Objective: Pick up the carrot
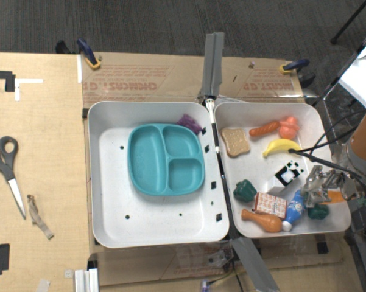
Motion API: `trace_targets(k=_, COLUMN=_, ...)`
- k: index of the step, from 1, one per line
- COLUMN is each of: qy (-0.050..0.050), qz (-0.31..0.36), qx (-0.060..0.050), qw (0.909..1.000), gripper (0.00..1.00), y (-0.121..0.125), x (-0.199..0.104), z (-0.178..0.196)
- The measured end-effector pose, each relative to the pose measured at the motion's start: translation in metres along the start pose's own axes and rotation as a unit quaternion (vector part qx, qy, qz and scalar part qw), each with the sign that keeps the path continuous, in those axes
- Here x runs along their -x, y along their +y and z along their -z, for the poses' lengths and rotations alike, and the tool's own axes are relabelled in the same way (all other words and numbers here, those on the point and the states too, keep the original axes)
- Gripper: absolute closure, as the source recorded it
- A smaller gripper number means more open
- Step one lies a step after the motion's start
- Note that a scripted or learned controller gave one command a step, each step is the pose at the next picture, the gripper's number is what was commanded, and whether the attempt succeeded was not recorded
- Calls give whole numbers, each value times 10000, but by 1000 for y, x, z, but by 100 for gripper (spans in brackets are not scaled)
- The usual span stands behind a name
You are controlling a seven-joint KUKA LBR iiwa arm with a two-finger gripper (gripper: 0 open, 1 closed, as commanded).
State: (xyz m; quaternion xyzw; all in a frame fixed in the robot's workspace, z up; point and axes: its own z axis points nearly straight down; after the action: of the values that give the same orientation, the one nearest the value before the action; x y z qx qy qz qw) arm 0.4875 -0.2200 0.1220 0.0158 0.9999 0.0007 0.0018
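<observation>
We see the gripper (321, 186) low over the right side of the right bin (329, 227), and we cannot tell its jaw state; to do well we should line it up along the carrot (263, 128), which lies near that bin's far wall, just left of an orange-pink toy (288, 127), and descend squarely. That bin also holds a bread slice (235, 141), banana (280, 146), green pepper (245, 190) and small carton (270, 204), while the left bin (103, 212) holds a teal divided plate (167, 159) and a purple item (189, 122).

Plate (167, 160) in left bin (103, 181), carrot (265, 128) in right bin (316, 117)
</observation>
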Motion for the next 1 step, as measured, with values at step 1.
trace_targets(k=1, qy=-5, qz=793, qx=-4, qw=9969, gripper=100, y=50, x=44, z=-7)
